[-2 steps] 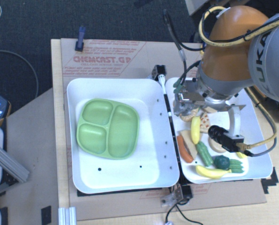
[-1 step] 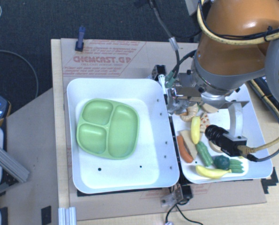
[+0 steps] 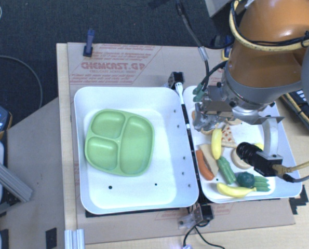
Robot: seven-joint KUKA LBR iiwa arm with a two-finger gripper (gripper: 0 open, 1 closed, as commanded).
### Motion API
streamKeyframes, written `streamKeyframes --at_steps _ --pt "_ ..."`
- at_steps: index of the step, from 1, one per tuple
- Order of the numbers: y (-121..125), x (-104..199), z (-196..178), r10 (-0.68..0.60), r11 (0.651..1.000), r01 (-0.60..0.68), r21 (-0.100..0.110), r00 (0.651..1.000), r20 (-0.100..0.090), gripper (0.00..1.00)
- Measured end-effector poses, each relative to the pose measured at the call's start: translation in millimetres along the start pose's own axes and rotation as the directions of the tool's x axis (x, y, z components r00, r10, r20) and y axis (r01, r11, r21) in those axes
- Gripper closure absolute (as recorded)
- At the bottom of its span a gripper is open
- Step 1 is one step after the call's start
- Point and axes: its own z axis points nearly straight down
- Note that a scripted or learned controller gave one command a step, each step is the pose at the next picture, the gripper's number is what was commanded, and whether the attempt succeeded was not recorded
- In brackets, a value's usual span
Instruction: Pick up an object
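You see even, bright overhead light; the white bins [image 3: 92, 191] look slightly washed out; a glare patch sits on the orange band [image 3: 271, 19] above the gripper [image 3: 209, 119]; soft shadows fall beneath it; focus is mildly soft throughout.

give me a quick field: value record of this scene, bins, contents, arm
left bin: holds a green divided plate
right bin: holds toy food
right bin items: upright yellow banana, second banana at the near edge, orange carrot, green cucumber, dark green piece
arm: over the right bin's far end
gripper: low over the bin's far left corner, nothing visibly held
jaws: state unclear
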Motion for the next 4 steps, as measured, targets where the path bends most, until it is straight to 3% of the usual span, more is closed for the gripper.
streamKeyframes --at_steps 1,2,3,4 --pt "-0.4 94.4 -45.4 -0.015 1.000 0.015 -0.009 1.000 -0.004 1.00" --pt "7.8 76.2 91.4 0.001 1.000 -0.001 0.012 1.000 0.005 1.00" --pt "-0.4 109.1 -173.2 -0.007 1.000 0.007 -0.022 1.000 -0.009 1.00" --pt "-1.7 153.5 -129.6 -0.009 1.000 0.009 0.004 1.000 0.001 1.00"
